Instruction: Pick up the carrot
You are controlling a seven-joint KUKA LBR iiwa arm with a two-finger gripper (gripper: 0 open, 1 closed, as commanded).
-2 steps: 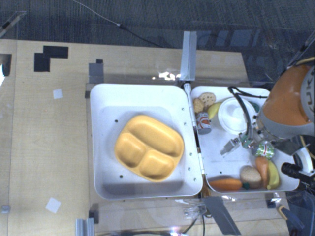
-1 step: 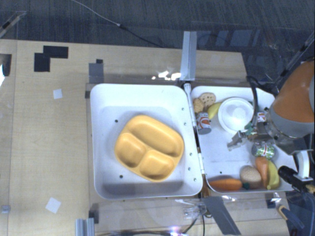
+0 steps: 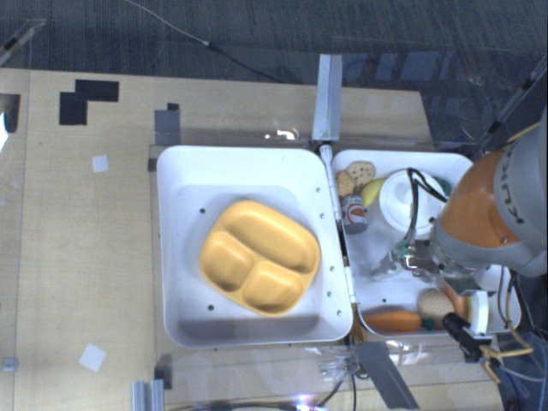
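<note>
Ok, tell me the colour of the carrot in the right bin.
Orange. The carrot lies along the right bin's bottom edge in the camera view.

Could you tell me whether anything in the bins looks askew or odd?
The yellow plate sits skewed in the left bin, turned off square to its walls; nothing looks spilled or damaged.

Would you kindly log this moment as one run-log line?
carrot: lying in right bin, not gripped | gripper: over right bin, apart from carrot

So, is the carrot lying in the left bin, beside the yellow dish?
No, the carrot lies in the right bin, against its near wall.
</note>
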